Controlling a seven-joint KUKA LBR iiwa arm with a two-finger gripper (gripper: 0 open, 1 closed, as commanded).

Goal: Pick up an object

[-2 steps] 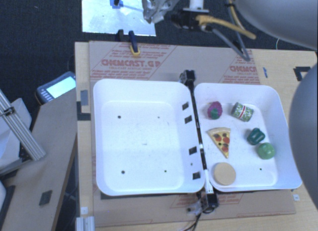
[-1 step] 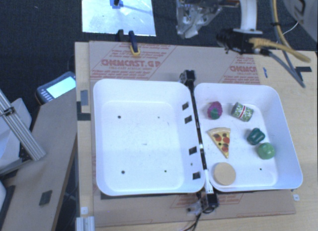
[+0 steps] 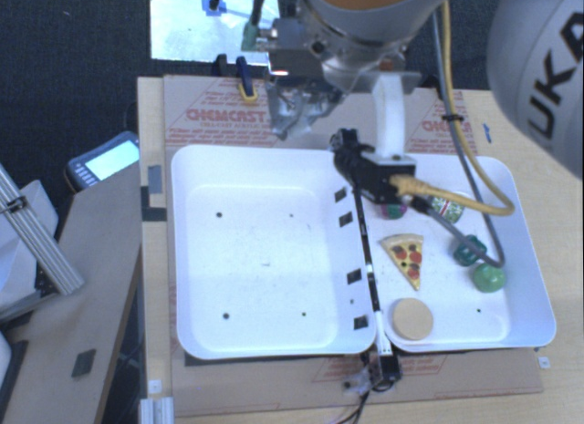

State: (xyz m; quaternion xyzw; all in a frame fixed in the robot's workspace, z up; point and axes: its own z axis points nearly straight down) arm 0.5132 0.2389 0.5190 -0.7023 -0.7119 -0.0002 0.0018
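The gripper (image 3: 297, 114) on the grey arm hangs above the far rim of the left shallow white bin (image 3: 265, 267), and from here I cannot tell whether the claw is released or clenched. The likely pickings lie in the right white bin (image 3: 456, 326): a yellow triangular toy pizza slice (image 3: 405, 258), a tan round disc (image 3: 412, 318) and a green ball (image 3: 489, 277). I'd judge nothing lifted yet, so the descent and the grasp are both still to do.
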